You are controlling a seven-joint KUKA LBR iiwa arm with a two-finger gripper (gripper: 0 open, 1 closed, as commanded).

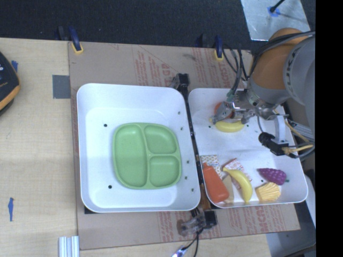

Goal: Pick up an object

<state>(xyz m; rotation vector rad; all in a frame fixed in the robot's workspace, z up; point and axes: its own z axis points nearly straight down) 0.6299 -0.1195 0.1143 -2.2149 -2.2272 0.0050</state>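
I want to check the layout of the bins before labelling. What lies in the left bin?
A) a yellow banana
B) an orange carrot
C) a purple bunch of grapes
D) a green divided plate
D: the green divided plate lies in the middle of the left bin, while the banana, the grapes and the orange carrot all lie in the right bin.

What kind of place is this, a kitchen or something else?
Likely a robot test lab, not a kitchen: a robot arm reaches over two white bins, toy food fills one, and clamps pin cardboard to the bench.
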